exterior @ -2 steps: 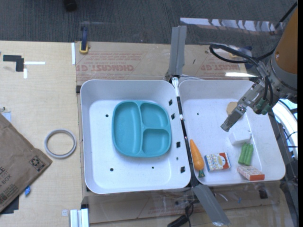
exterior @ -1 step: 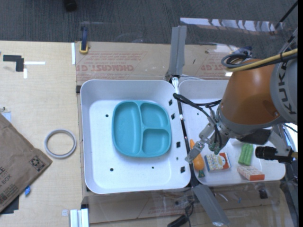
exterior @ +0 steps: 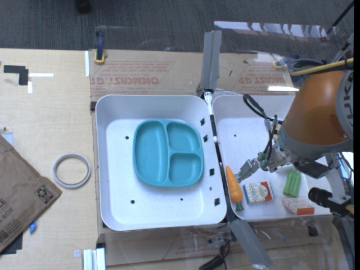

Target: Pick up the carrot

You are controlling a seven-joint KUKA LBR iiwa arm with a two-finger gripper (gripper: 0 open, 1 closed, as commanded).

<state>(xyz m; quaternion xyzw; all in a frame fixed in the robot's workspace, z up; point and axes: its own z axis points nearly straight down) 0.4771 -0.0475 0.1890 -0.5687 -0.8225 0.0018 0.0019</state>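
Carrot (exterior: 233, 184) lies at seven o'clock in the right bin (exterior: 236, 120), tight against its left wall. Gripper (exterior: 248, 168) hangs just beside it at two o'clock, released and empty. Best to descend with the fingers straddling the carrot's width, clear of that wall.

The left bin (exterior: 107, 151) holds a teal divided plate (exterior: 168, 152) with three compartments, lying flat near its centre. The right bin (exterior: 236, 114) holds a small carton (exterior: 258, 193), a green block (exterior: 292, 183) and a red-and-white box (exterior: 298, 206) near its front edge. A tape ring (exterior: 72, 170) lies on the bench (exterior: 39, 122), left of the bins, beside a brown cardboard box (exterior: 22, 198).
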